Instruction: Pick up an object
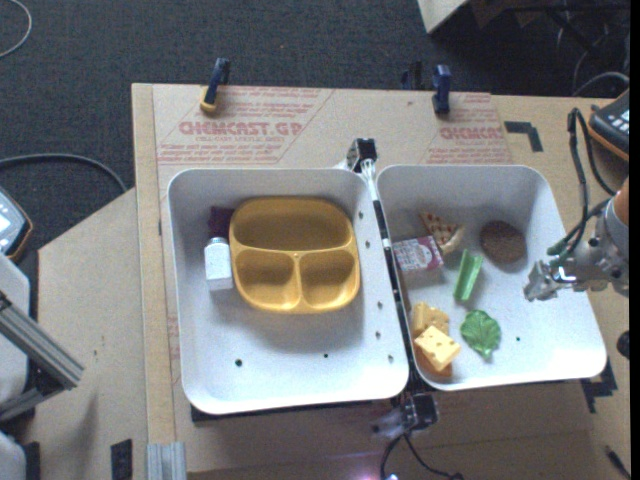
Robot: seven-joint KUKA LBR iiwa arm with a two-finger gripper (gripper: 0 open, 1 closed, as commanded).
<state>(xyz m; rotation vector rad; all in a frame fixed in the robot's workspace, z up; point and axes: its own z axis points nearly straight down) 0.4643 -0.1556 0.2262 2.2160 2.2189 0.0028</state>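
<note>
My gripper (pixel 537 286) hangs over the right part of the right bin (pixel 560 353), with nothing visible between its fingertips. To its left lie a brown round patty (pixel 502 241), a green stick (pixel 467 276), a green leaf (pixel 481 332), two yellow cheese pieces (pixel 435 346), a waffle slice (pixel 441 232) and a small pink-labelled packet (pixel 417 256). The nearest of these, the patty, lies up and to the left of the gripper, apart from it.
The left bin (pixel 200 368) holds a yellow divided tray (pixel 294 254), a small white bottle (pixel 218 264) and a dark purple item (pixel 221 218) beside it. Clamps (pixel 213 86) sit on the board's far edge. Cables run along the right side.
</note>
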